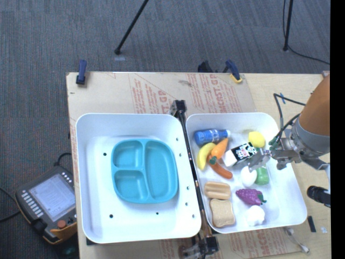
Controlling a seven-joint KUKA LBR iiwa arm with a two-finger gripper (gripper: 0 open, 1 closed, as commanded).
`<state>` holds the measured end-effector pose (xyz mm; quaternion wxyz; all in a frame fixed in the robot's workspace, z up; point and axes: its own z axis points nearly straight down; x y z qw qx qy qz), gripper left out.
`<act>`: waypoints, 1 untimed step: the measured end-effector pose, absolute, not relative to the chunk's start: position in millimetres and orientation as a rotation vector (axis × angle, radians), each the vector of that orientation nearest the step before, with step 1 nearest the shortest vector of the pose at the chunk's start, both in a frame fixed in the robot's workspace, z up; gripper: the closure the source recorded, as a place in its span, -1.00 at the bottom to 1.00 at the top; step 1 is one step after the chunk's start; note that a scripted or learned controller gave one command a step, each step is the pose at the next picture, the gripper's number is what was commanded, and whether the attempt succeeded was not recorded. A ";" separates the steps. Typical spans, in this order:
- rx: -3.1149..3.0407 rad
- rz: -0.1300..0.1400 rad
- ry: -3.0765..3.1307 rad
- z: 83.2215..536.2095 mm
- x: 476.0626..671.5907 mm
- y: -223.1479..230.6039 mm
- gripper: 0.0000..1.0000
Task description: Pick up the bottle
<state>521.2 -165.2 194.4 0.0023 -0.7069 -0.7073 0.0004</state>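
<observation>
The blue bottle (210, 136) with a white cap lies on its side at the upper left of the right bin (294, 196), its cap pointing right. My gripper (266, 159) hangs over the middle right of that bin, roughly a hand's width right of and below the bottle and apart from it. It sits just above a green piece (262, 176) and a white egg (248, 176), next to a black-and-white carton (241, 153). The grey arm with its orange band (318, 112) comes in from the right.
Around the bottle lie a banana (204, 155), two carrots (218, 149), a lemon (257, 139), grapes (249, 196) and bread slices (220, 201). The left bin (89, 144) holds a teal divided plate (144, 170). A pendant (47, 198) lies on the floor at the left.
</observation>
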 end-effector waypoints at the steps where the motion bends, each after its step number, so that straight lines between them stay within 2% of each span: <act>1: -2.215 0.001 -2.218 204.1 521.6 -164.9 1.00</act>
